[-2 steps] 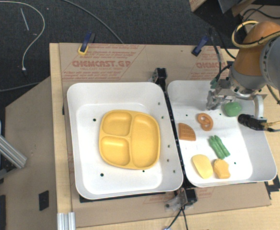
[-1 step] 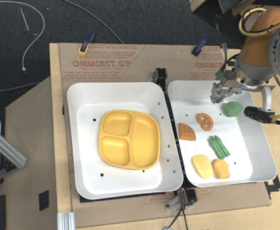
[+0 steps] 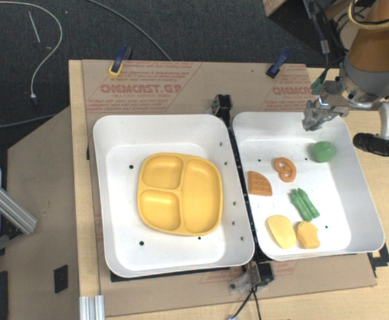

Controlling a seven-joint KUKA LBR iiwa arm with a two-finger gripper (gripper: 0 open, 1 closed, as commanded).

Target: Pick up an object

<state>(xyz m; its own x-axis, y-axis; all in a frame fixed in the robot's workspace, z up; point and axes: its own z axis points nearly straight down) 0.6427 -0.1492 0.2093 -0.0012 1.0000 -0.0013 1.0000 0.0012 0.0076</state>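
Grey metal, the gripper hangs over the far corner of the right bin, and from here I cannot tell how it is set or whether it grips anything. Just beside it, a little nearer me, sits a green ball. Further off to its left lie a pretzel and a waffle piece. Well apart from it, towards the bin's near edge, are the green beans, a pale yellow piece and an orange piece. Much further left, the left bin holds a yellow divided plate.
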